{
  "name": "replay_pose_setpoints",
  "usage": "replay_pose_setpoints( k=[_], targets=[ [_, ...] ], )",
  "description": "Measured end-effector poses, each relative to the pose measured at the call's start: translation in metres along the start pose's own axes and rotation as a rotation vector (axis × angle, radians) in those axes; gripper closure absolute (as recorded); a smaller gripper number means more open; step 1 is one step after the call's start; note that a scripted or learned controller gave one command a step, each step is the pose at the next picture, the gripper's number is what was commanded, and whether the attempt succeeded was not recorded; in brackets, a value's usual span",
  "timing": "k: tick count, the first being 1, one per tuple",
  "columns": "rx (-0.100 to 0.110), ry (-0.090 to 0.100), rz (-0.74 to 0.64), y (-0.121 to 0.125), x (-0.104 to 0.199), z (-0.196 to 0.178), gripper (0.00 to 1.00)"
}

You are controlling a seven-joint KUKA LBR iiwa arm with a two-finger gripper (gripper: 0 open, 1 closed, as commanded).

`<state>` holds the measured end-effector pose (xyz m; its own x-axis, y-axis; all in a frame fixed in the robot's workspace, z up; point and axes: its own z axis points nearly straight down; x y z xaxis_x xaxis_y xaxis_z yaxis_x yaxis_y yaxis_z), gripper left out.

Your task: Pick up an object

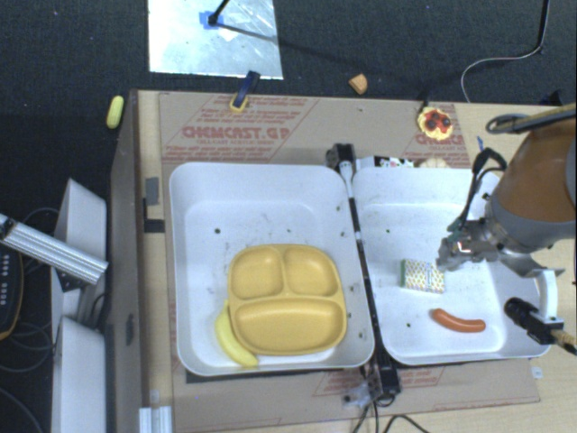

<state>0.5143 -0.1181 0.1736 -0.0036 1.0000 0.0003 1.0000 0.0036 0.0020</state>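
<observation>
Orange-red and slender, a small sausage-shaped toy [457,322] is seen lying near the front edge of the right-hand white plastic bin [397,197], its long axis running roughly along that edge. A yellow banana [230,340] is tucked into the front left corner of the left-hand white plastic bin [198,188], touching the rim of a yellow three-compartment plastic plate [287,298] that fills the front half of that bin. Just behind the sausage, towards the middle of the right bin, a small pale block with a green-and-white speckled pattern [422,276] is found, set slightly askew. The grey two-finger gripper [458,249] is held just beside this block, at its right and a little farther back, so the block lies to the left and slightly nearer the front from it; whether contact is made cannot be told. Whether the gripper's grasp is spread or closed cannot be told either, and nothing is seen held in it. The block is judged the likeliest object to be picked, the sausage being a little farther off. Beyond the bins, a small round red-and-yellow toy [435,122] rests on the brown cardboard sheet [270,120] near its far right corner.
</observation>
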Motion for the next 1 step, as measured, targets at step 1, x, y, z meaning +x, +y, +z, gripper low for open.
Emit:
replay_pose_setpoints(
  k=[1],
  targets=[
    [0.000,-0.001,0.001,-0.0002,-0.0007,-0.0001,0.00]
  ],
)
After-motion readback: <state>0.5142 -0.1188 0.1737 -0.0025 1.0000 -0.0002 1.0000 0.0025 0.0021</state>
